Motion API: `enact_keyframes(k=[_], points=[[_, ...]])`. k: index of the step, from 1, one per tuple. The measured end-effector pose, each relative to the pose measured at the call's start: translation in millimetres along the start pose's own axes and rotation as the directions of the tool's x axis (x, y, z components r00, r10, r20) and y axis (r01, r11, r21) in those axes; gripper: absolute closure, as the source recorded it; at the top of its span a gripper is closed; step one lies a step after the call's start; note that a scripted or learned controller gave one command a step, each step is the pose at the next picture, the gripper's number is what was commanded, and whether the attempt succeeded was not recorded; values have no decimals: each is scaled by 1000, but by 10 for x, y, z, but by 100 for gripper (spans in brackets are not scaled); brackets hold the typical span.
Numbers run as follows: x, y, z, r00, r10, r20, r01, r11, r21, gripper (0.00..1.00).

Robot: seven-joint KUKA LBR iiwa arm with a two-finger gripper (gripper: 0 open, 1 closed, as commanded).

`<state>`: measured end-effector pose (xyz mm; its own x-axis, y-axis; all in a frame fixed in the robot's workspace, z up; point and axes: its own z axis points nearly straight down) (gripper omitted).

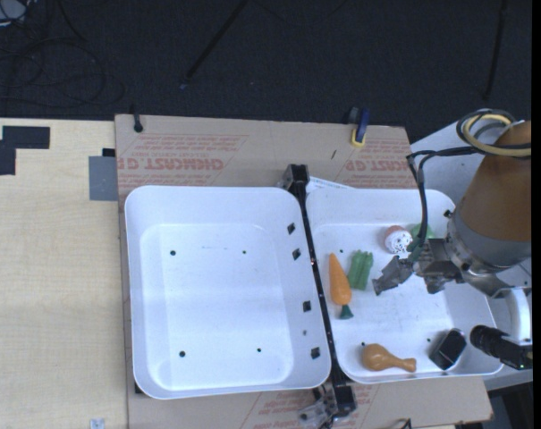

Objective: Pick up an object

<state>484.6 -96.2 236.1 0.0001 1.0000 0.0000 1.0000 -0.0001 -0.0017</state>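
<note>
The right bin (377,217) holds an orange carrot-shaped toy (340,281) near its left wall, with a green ridged piece (360,270) right beside it. A small white ball with red marks (397,239) lies further back. An orange-brown pear-shaped toy (385,358) rests near the bin's front wall. My gripper (388,278) hangs low over the middle of this bin, just right of the green piece and in front of the white ball. Nothing shows between its dark fingers.
The left bin (154,239) sits beside the right one, separated by a black divider rail (312,275). Cardboard (216,150) lies under both bins. A blue clamp (359,125) stands on the cardboard's back edge. The wooden bench (46,293) stretches to the left.
</note>
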Motion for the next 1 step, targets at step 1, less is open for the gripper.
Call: enact_keyframes(k=[1], points=[[-844, 314, 429, 1000, 4, 2, -4, 1000, 0, 0]])
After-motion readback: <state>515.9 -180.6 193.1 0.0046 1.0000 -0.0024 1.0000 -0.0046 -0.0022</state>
